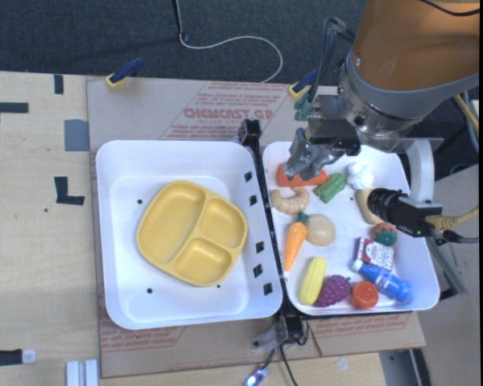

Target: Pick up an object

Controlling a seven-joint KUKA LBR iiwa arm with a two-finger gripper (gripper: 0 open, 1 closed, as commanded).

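My gripper (304, 164) hangs over the back left part of the right bin (423, 252), its fingers down among the toys at an orange-red piece (296, 178). A green pepper-like toy (331, 186) lies just to its right, and a beige croissant-like piece (290, 203) just in front. Further forward lie a carrot (294, 243), a beige round item (320, 230), a corn cob (312, 280) and purple grapes (334, 289). The fingers' state is hidden from this angle.
The left bin (117, 215) holds a yellow divided plate (192, 232). The right bin's front right has a red-white carton (376, 255), a blue bottle (389, 283) and an orange ball (364, 296). A black cylinder (394, 207) juts in from the right. Clamps sit at the board's back edge.
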